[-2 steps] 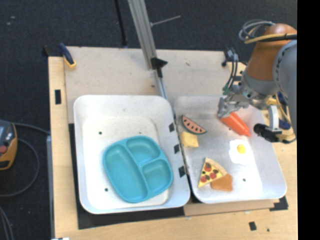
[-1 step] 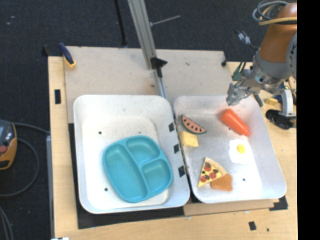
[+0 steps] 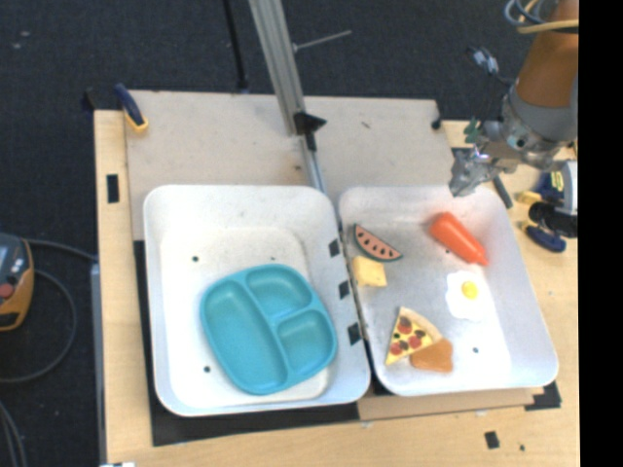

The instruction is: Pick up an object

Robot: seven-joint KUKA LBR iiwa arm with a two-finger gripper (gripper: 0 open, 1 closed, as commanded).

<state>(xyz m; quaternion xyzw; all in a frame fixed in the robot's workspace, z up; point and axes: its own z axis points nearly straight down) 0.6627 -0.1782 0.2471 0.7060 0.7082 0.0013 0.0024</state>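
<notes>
While the grey arm with the orange band [image 3: 545, 66] reaches in from the right, its metal two-finger hand [image 3: 467, 175] hangs over the far right corner of the right-hand shallow white bin [image 3: 526, 358], with nothing pinched in it. Honestly I cannot tell from where I'm standing whether the fingers are spread or pressed together, the tips are just a blur against the bin's rim.

Closest thing to it is the orange toy carrot [image 3: 458, 237], lying at a slant just below the hand and well clear of its neighbours. Near the carrot sits a toy fried egg with a yellow yolk [image 3: 467, 295], and further toward the front there's a toy pizza slice [image 3: 411, 335] touching an orange wedge-shaped piece [image 3: 433, 357]. Over by the divider are a toy watermelon slice [image 3: 376, 244] and, just beside it, a small yellow cheese-like block [image 3: 370, 273]. The left white bin [image 3: 165, 212] has a blue sectioned plastic plate [image 3: 268, 327] in it, and both bins rest on the pale wooden surface [image 3: 214, 134].

If it were me, I'd go for the carrot: it's nearest and has room around it. Line the fingers up across its narrow width, not along its length, come straight down over the thick middle, and close before lifting. The egg and pizza look too flat to grab easily.
</notes>
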